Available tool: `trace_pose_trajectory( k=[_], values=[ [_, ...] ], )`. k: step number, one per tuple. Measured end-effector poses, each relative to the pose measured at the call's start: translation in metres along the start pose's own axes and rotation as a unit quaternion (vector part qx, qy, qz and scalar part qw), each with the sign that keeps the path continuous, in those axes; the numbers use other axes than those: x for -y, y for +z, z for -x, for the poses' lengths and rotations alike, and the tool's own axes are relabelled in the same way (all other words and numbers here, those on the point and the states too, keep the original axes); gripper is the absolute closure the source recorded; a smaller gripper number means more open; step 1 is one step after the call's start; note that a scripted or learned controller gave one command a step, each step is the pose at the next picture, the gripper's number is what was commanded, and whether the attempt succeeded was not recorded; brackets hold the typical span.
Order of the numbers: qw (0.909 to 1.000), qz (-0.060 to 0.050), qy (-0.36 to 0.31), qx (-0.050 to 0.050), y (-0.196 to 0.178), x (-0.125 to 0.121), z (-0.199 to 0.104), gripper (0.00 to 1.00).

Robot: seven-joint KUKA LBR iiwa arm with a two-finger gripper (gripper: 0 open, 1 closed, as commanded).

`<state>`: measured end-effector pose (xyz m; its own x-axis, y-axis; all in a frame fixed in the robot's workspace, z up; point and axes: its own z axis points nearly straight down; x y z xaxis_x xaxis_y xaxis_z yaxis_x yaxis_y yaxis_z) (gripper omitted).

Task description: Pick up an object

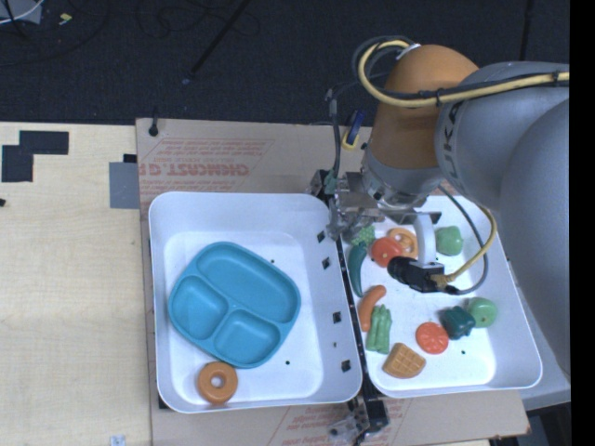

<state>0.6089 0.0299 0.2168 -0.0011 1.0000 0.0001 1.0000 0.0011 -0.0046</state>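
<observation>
The grey arm's two-finger gripper hangs over the far left corner of the right white bin, but whether it is wide, narrow or holding anything I cannot tell. Just beneath it, against the bin's left wall, lies a slim dark-green plastic pod, beside a red plastic tomato. The pod looks light, stiff and smooth, so it probably wants pinching across its narrow middle.

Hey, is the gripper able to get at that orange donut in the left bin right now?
Probably yes. The donut lies by itself at the left bin's near edge, beside the blue tray, nothing over it. The gripper sits over the right bin.
</observation>
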Motion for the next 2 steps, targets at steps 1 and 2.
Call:
trace_pose_trajectory(
  k=[1,2],
  values=[
    [1.0,0.0,0.0,0.0,-0.0011,0.0023,0.0002,1.0],
    [1.0,0.001,0.0,0.0,-0.0074,0.0005,0.0057,1.0]
  ],
)
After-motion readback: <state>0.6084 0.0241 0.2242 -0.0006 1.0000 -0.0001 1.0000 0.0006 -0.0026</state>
